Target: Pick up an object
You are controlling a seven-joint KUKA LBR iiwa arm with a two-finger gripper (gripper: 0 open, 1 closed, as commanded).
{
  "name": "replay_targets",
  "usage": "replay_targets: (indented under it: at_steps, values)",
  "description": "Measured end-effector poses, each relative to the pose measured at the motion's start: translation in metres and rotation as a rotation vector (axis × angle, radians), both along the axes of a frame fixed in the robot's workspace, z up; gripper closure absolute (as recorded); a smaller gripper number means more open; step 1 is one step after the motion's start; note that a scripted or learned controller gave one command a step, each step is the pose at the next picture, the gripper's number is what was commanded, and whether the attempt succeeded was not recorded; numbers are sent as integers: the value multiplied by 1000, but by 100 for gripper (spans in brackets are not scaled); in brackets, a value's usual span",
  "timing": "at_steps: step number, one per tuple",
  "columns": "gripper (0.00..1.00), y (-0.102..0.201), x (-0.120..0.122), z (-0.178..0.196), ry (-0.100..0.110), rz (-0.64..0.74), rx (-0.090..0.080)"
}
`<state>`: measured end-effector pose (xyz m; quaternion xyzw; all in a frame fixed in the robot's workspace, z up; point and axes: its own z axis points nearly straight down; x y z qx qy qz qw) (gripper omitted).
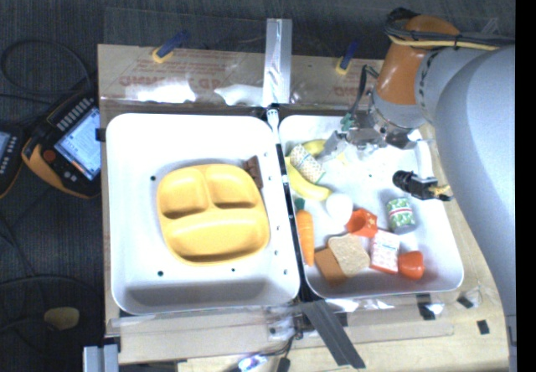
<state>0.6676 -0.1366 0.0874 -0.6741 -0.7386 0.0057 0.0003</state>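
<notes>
My gripper (352, 134) hangs over the back of the right bin (444, 278), just right of a banana (308, 187) and a small patterned roll (308, 165). I see nothing held in it. Further forward in that bin lie a white egg (338, 207), a carrot (305, 233), a bread slice (349, 255), an orange-red piece (363, 221), a green can (401, 213), a red and white carton (385, 251) and a red piece (410, 264).
The left bin (134, 278) holds a yellow divided plate (213, 211), with a small brown thing (253, 169) at its back right corner. A raised wall (283, 194) separates the two bins. A handheld pendant (71, 144) lies off the bench at left.
</notes>
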Motion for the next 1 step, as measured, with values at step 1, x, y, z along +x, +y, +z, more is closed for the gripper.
replay_targets:
  at_steps: [1]
  values:
    - [100, -2, -2, 9, 12, -1, -2]
